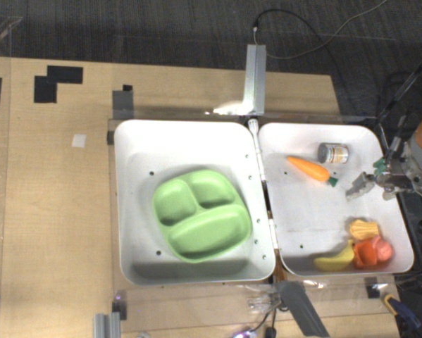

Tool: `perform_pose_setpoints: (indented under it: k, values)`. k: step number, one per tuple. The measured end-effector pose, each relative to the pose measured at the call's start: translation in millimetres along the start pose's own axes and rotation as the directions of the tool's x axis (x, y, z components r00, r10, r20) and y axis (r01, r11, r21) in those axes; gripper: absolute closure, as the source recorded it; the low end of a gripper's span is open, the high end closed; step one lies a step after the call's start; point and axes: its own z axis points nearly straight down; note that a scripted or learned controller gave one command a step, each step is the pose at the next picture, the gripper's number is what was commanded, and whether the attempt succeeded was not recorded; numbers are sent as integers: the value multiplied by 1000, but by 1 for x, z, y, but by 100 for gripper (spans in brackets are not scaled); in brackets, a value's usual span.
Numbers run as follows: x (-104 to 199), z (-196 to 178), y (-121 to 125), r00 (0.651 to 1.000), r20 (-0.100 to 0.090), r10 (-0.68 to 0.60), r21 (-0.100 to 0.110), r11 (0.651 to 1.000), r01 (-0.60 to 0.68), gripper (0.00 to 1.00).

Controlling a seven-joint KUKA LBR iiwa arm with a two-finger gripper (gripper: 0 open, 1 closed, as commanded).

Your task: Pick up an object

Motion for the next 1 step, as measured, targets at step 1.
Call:
perform_pose_setpoints:
  k: [1]
  values:
    - [45, 90, 76, 998, 0, -64, -1, 998, 64, 0]
